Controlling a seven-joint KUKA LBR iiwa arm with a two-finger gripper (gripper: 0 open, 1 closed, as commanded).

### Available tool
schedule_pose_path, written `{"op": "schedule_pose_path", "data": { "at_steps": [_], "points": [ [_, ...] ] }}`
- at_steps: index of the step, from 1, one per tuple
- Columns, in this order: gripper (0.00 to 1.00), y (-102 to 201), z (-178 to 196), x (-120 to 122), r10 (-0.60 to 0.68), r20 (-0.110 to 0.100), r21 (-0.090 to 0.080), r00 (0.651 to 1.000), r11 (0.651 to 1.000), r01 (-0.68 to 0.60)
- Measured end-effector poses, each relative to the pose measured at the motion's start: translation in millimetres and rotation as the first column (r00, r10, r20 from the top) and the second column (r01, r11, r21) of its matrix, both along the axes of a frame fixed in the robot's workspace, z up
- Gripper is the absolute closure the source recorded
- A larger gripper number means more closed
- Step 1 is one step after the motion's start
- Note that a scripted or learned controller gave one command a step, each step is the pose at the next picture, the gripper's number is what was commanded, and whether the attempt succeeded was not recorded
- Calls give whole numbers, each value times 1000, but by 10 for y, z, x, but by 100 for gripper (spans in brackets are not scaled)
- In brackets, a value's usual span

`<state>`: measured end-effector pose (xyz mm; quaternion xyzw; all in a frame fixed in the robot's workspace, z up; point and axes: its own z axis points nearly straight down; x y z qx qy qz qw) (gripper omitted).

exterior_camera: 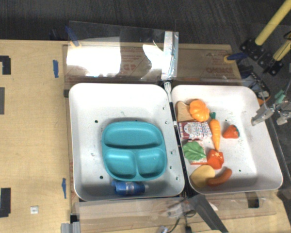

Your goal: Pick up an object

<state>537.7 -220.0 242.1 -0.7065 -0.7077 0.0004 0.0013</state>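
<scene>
Several toy foods crowd the right bin's (242,93) inner side, well left of your gripper (267,111) parked at the outer rim, grip state unreadable; the strawberry (230,131) lies nearest it, apart from the carrot (215,133), so easiest to take

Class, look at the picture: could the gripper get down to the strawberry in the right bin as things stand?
Probably yes. The strawberry lies apart from the other food, nothing on top, and the gripper sits at the bin's right rim nearby.

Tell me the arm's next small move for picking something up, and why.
Probably swing the pincer leftward over the right bin, toward the strawberry. The pincer hangs at that bin's right rim, and the strawberry lies nearest, apart from the crowded toys.
</scene>
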Motion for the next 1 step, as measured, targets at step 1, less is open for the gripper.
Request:
{"op": "schedule_pose_path", "data": {
  "at_steps": [1],
  "points": [
    [0, 44, -638, -104, -46, -4, 1, 999, 999, 46]
  ]
}}
